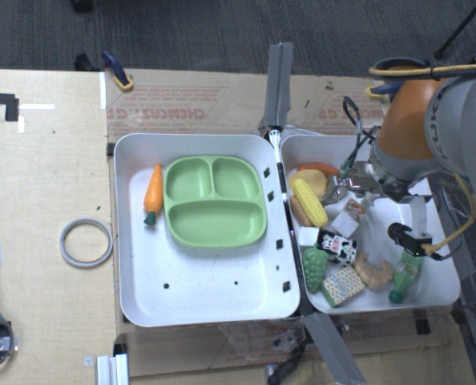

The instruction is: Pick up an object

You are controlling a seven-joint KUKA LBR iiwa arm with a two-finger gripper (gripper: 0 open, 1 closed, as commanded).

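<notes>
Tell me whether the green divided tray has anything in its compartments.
Empty. All three compartments of the green tray show bare green plastic; the carrot lies beside its left edge on the bin floor, not inside it.

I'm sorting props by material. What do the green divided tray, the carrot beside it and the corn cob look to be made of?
Green divided tray: likely moulded plastic, smooth, matte, uniform colour. Carrot: probably toy plastic, even orange, faint sheen. Corn cob: seemingly plastic or rubber, bright yellow with moulded kernel rows.
</notes>
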